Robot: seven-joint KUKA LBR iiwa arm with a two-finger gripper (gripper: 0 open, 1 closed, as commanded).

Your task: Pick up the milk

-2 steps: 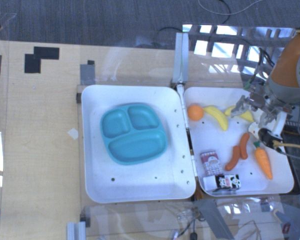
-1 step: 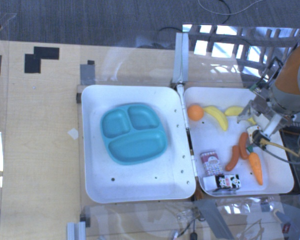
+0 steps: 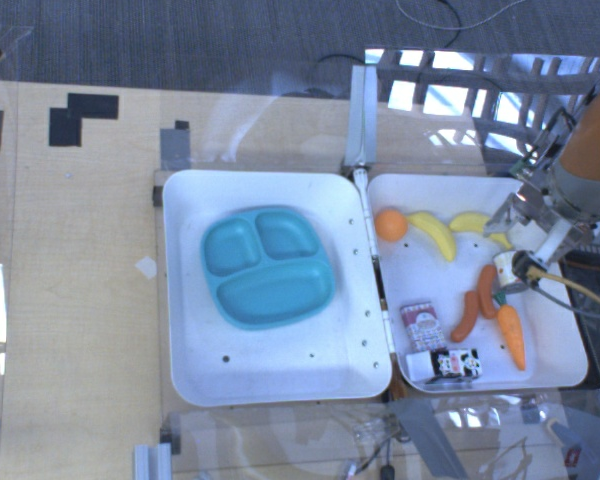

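I have the milk (image 3: 452,364) in the right bin (image 3: 568,366), a small black-and-white carton that seems to lie on its side against the near wall, toward the bin's near-left corner. Just behind it, close enough that I cannot tell whether they touch, lies a red-and-white packet (image 3: 420,325).

The gripper (image 3: 520,230) hangs over the far right part of the same bin, well apart from the milk. From this angle I cannot tell whether the jaws are open or closed, and I see nothing held between them. The arm (image 3: 588,153) comes in from the view's right, its orange band showing above the wrist.

Other things share the right bin. An orange (image 3: 390,225) sits by the far left wall, with a banana (image 3: 432,234) just beside it. A second banana (image 3: 469,223) lies further right, its far end running under the gripper. Two reddish sausages (image 3: 467,315) lie in the middle, one beside the other at a slant. A carrot (image 3: 512,336) lies just to their right, its tip pointing toward the near wall.

The left bin (image 3: 185,368) holds a blue divided plate (image 3: 268,266), set flat near its middle. Both bins rest side by side on the pale worktop (image 3: 80,268).
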